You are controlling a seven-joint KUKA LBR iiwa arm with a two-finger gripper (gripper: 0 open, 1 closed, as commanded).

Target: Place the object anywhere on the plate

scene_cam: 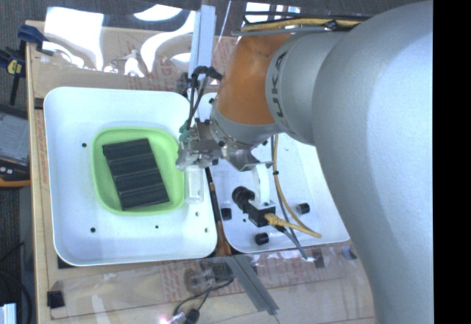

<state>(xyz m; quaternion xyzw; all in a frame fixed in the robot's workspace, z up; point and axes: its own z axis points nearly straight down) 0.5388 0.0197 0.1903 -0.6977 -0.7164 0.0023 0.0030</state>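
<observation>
The dark ridged block (pixel 135 172) lies on the green plate (pixel 103 197), just left of the claw (pixel 193 157), whose grip I cannot tell

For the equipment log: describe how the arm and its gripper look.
The arm is bulky, rounded and light grey, with an orange band above the wrist bearing grey KUKA lettering. Black and yellow cables run along it. The gripper is a small metallic and clear assembly.

A dark ridged block (pixel 135 174) lies on the green plate (pixel 100 184) in the left bin (pixel 66 234), the pincer (pixel 190 159) at the plate's right rim.
</observation>
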